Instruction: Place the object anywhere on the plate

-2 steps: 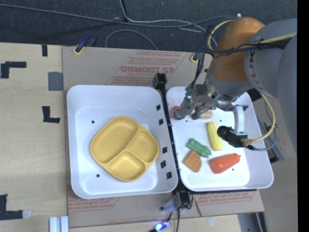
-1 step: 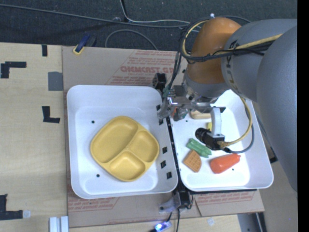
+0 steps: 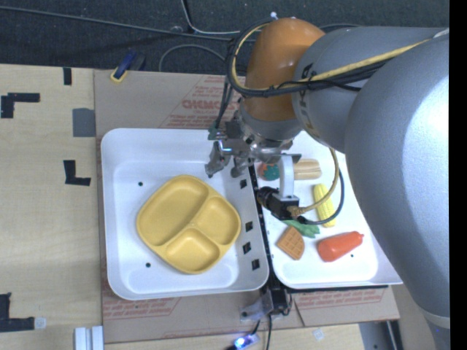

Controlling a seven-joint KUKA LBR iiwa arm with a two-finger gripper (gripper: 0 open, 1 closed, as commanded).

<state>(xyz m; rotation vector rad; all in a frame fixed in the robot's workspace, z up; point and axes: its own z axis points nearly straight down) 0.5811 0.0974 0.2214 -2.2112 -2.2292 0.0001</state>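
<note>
Yellow plate (image 3: 188,223) sits in the left bin (image 3: 120,217); the gripper (image 3: 228,162) hovers above its far edge, finger state unclear.

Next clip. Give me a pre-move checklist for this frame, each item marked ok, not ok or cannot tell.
1. Yellow three-compartment plastic plate sits flat in the left white bin: ok.
2. Plate compartments free to receive an object: ok.
3. Tool positioned over the left bin's upper right corner, beside the plate: ok.
4. Object between the tool's fingers: cannot tell.
5. Orange toy carrot, waffle-patterned brown piece and yellow corn cob lie in the right white bin: ok.
</note>
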